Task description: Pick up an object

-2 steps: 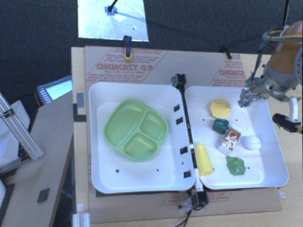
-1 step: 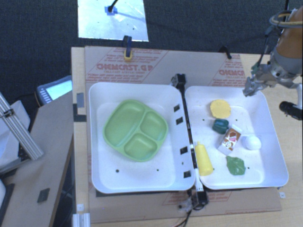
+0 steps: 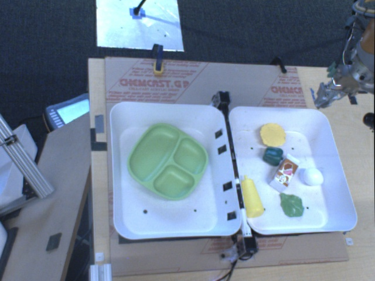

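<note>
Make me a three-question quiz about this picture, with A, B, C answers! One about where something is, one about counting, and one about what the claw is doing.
1. Where is the green tray?
A. In the left bin
B. In the right bin
C. On the floor

2. How many things lie in the right bin?
A. Two
B. Four
C. Six

3. What is the claw doing?
A. Lifting the yellow bottle
B. Pressing on the white ball
C. Hovering off the right bin's far corner, holding nothing

Answers:
1. A, because the green tray sits in the middle of the left bin.
2. C, because there is a yellow disc, a dark teal piece, a small carton, a white ball, a green lump and a yellow bottle.
3. C, because nothing sits between its fingers, and all six things lie in the bin.
</note>
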{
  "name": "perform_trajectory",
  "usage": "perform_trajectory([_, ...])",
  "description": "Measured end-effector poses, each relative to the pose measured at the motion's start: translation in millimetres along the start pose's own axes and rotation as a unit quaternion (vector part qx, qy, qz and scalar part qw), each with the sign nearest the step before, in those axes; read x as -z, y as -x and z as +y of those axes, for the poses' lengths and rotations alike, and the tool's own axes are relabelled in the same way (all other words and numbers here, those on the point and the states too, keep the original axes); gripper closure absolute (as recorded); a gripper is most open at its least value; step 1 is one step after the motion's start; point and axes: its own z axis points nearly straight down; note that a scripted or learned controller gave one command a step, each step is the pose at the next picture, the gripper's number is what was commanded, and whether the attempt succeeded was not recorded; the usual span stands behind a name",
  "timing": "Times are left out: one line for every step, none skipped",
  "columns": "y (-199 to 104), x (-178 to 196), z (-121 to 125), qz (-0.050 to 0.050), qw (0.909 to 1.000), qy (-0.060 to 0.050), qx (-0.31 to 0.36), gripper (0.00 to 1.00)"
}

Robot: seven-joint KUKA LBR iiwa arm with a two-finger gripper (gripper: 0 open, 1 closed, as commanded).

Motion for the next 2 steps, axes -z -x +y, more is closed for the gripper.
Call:
perform_trajectory([0,21,1,0.001,1.0,-0.001,0.002,1.0])
perform_trajectory([-55,7,4,0.002,1.0,-0.003,0.004,1.0])
